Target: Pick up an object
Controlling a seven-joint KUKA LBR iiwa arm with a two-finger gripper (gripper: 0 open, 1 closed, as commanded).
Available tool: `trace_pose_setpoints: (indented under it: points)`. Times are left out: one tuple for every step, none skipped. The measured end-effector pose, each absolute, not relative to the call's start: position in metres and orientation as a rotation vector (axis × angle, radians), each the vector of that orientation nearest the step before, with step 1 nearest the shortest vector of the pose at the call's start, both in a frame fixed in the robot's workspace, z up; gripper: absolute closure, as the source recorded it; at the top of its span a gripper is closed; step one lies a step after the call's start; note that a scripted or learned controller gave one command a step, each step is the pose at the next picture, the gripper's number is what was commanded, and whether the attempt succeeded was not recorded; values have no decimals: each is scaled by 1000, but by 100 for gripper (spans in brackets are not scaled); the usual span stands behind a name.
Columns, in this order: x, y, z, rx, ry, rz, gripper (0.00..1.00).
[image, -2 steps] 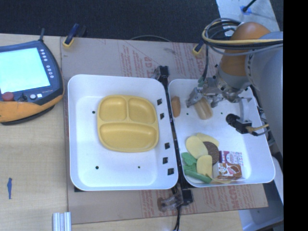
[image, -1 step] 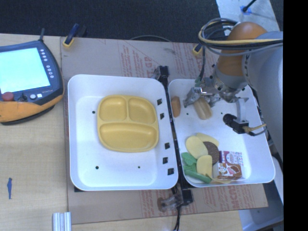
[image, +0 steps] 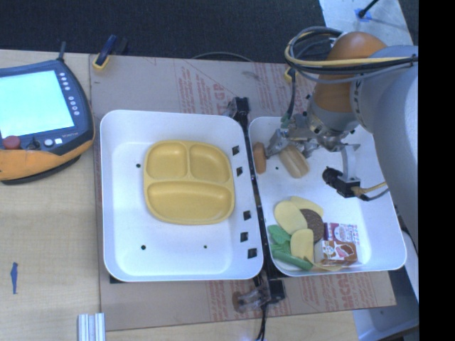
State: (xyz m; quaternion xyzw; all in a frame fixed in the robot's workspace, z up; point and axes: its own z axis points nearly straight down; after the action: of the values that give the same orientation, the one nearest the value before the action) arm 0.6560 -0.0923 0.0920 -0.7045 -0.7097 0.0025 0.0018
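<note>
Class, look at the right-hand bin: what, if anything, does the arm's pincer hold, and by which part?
It cannot be told. The pincer sits low over a tan cylinder-shaped piece near the right bin's top left corner, but the hold itself is hidden.

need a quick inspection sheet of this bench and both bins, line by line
surface: cardboard-covered bench bearing left bin and right bin.
job's things: tan cylinder and brown piece at the top of the right bin; pile of toy food at its bottom.
clutter: yellow divided plate in the left bin.
grippers: pincer low over the tan cylinder; grasp cannot be judged.
cables: hose loop above the wrist; cable behind the bins.
surroundings: teach pendant at left, dark floor beyond.
</note>
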Motion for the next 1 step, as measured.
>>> trace_pose_setpoints:
  points:
    - [656,-93,103,-2208,-2228,10,100]
